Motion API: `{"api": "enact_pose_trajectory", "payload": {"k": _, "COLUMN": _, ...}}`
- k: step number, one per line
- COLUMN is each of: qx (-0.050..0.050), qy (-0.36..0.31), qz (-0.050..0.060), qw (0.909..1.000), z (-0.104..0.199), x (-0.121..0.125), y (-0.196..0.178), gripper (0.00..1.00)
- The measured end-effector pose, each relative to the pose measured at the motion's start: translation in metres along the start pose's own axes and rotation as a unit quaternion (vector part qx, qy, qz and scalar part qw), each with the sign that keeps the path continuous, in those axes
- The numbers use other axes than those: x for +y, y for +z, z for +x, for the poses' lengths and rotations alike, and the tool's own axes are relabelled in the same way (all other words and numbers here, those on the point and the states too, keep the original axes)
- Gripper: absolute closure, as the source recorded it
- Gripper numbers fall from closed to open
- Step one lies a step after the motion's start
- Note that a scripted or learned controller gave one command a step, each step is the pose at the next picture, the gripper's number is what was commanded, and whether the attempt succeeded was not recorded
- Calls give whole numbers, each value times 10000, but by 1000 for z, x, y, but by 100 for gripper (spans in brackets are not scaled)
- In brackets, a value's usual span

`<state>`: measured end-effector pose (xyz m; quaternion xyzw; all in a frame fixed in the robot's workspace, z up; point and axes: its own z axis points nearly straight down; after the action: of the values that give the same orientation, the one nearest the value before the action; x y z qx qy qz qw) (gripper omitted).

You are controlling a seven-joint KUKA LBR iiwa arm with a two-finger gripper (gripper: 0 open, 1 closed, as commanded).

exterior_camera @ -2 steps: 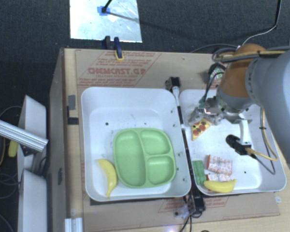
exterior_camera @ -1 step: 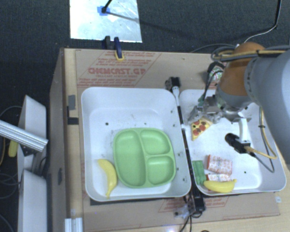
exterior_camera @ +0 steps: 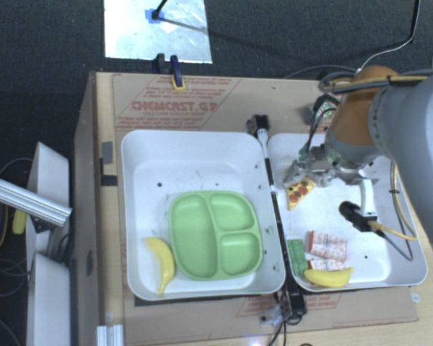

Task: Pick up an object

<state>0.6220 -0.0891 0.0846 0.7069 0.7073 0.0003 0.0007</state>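
So from my feed: the left bin (exterior_camera: 137, 193) has a banana (exterior_camera: 161, 264) lying right against a green divided plate (exterior_camera: 215, 234). In the right bin (exterior_camera: 400, 265), the gripper (exterior_camera: 303, 175) is pinching a pizza slice toy (exterior_camera: 299, 192) near the bin's left wall. Closer to me sit a snack packet (exterior_camera: 325, 245) and another banana (exterior_camera: 327, 277).

The left bin (exterior_camera: 141, 150) has free room along its far half; the green tray (exterior_camera: 215, 234) and a banana (exterior_camera: 161, 263) crowd its near part. The right bin (exterior_camera: 400, 262) has open floor mid-right, beside the arm (exterior_camera: 397, 121).
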Motion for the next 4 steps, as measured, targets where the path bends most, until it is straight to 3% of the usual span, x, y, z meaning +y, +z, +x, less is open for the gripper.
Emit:
{"api": "enact_pose_trajectory", "payload": {"k": 2, "qx": -1, "qy": -10, "qz": 4, "qw": 10000, "z": -1, "x": -9, "y": 0, "gripper": 0}}
{"api": "enact_pose_trajectory", "payload": {"k": 3, "qx": 0, "qy": -13, "qz": -6, "qw": 10000, "z": -1, "x": -8, "y": -11, "gripper": 100}}
{"api": "enact_pose_trajectory", "payload": {"k": 4, "qx": 6, "qy": -22, "qz": -12, "qw": 10000, "z": 54, "x": -36, "y": -101, "gripper": 100}}
